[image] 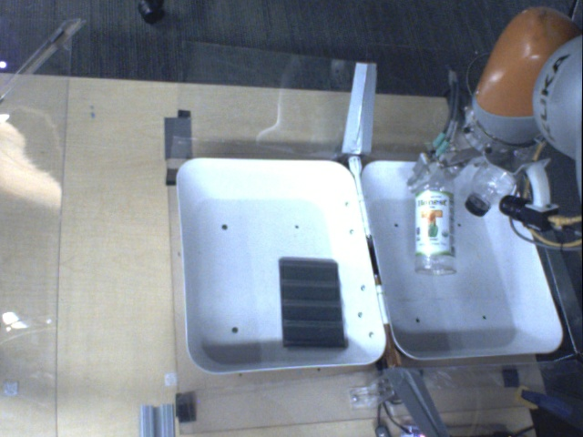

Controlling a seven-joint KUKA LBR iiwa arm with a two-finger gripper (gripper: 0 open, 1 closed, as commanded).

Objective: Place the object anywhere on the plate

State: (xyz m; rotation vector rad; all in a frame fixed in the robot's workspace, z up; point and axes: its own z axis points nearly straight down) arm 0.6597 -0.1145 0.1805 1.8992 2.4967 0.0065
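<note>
the bottle point(434, 229) is clear plastic with a green, white and orange label, and it lies in the right bin point(510, 317), in that bin's upper left part, its length running up and down the view. its cap end points up toward my tool point(435, 169), which sits right at the bottle's top end, close enough that the two seem to touch or overlap there. my tool is a tangle of grey metal and cable from this angle, and i cannot tell whether it is spread or pressed together, nor whether any part of the bottle is between its tips. my arm point(519, 62) comes in from the right, the orange band rounded and bright above the wrist, over the upper right corner of the right bin. the left bin point(228, 198) sits just beside the right one, their rims meeting along a narrow seam. in the left bin a dark ribbed rectangular plate point(311, 302) lies flat near the lower middle, well apart from the bottle. both bins rest on the pale wooden counter point(100, 271).
</note>
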